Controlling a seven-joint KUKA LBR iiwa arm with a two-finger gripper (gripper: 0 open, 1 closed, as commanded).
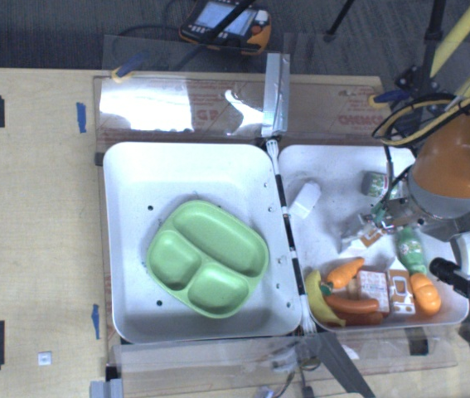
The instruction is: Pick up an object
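Note:
The right bin (334,160) holds a heap of play food along its near side: a yellow banana (317,298), an orange carrot (346,272), a red sausage (356,307), a printed box (384,293) and an orange piece (426,297). A green bottle (411,252) lies by the right wall. A small green can (374,182) and a white piece (304,198) sit farther back. My gripper (373,226) is low in the middle of this bin, just left of the bottle and above the heap. A small brown-orange item (371,238) lies at its tip.
The left bin (127,181) holds a green divided plate (208,258). The arm with its orange band (454,160) comes in over the right bin's right wall. A metal divider (275,94) and clear sheet stand behind the bins.

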